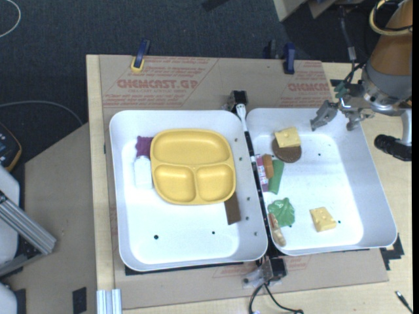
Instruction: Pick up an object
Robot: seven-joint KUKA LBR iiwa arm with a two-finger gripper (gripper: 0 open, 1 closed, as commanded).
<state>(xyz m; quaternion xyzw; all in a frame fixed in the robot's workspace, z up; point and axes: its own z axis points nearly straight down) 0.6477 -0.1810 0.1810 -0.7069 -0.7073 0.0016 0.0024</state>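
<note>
— Objects for picking lie mostly in the right bin [366, 195]: a pale yellow cube [287, 138] resting on a brown disc [288, 152] near the middle of the far half, a second yellow block [323, 219] near the front, and a crumpled green piece [282, 210] to its left.

— And along the bin's left wall?

— A green strip [277, 175] beside a small red-and-white packet [264, 171], plus something pale and orange [275, 231] at the front corner; too small to name.

— The left bin [124, 227]?

— A yellow divided tray [194, 165] fills its far half. A purple item [143, 145] and a white one [142, 173] sit against the tray's left side, and a brown slab [232, 210] touches its front right corner.

— The gripper [335, 116]?

— It hangs over the far right corner of the right bin, well apart from the cube. Its two fingers [321, 118] are spread, with nothing between them and nothing touched.
</note>
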